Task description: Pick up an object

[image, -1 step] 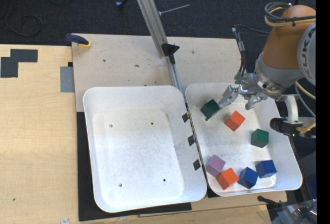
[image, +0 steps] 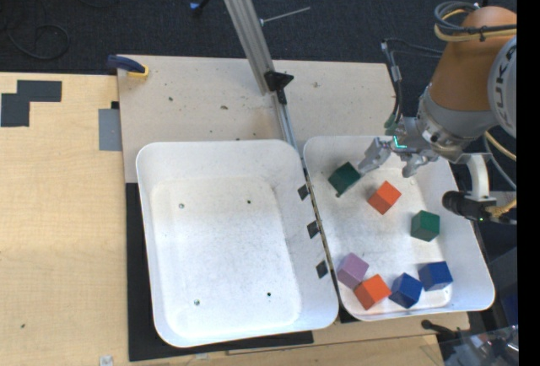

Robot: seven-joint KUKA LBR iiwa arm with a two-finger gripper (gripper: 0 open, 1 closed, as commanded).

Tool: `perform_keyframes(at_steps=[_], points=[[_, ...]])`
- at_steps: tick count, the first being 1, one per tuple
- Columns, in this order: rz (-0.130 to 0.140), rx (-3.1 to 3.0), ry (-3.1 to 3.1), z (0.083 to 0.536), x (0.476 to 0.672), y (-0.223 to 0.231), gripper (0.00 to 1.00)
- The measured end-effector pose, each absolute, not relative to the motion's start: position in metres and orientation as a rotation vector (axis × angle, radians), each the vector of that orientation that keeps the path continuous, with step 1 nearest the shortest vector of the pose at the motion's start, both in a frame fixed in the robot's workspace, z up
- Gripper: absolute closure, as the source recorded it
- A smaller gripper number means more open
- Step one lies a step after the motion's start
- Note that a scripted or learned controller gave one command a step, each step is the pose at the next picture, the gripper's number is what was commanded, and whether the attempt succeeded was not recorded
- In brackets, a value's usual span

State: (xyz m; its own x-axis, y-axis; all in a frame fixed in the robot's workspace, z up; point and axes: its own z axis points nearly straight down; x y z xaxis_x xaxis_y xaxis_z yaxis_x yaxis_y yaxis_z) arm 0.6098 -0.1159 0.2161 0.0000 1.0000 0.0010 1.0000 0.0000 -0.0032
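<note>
Orange cube (image: pixel 384 196), upper middle of the right bin (image: pixel 472 293), looks light and rigid, best pinched across two flat opposite faces. The gripper (image: pixel 396 158) hovers just above it, fingers spread, holding nothing. Green, purple, blue and orange blocks share that bin; the left bin (image: pixel 160 187) sits alongside.

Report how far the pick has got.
Done: the arm has brought the claw over the right bin, near its far edge. In hand: nothing; its fingers are spread with no block between them, above the gap between the dark green block and the orange block. Left: descend onto one block, close and lift. All seven blocks lie in the bin.
</note>
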Motion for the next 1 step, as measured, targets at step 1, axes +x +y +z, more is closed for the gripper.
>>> perform_keyframes(at_steps=[1], points=[[0.009, -2.215, -2.216, 0.1628, 0.5989, -0.1109, 0.00]])
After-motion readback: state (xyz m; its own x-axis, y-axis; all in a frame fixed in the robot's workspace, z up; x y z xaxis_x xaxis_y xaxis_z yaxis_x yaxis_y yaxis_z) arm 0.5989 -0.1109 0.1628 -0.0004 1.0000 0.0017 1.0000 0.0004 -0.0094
